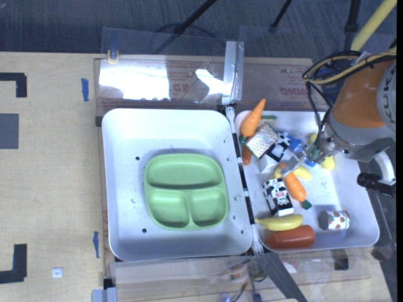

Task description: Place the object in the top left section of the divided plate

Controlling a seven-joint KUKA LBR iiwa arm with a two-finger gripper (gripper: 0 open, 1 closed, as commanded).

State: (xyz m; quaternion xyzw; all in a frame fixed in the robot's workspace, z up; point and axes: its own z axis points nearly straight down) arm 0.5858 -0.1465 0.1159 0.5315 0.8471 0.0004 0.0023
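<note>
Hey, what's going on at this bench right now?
A grey robot arm reaches into the right bin, its gripper down among toy food: carrots, a banana, a sausage. The green divided plate sits in the left bin with nothing in any section yet.

Matt green plastic plate (186, 190), glossy white bins (119, 168), wooden bench (50, 168)

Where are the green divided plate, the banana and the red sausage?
green divided plate (184, 168): camera view, floor of its long upper section.
banana (281, 221): camera view, middle of its curve.
red sausage (290, 236): camera view, middle of its length.
</note>
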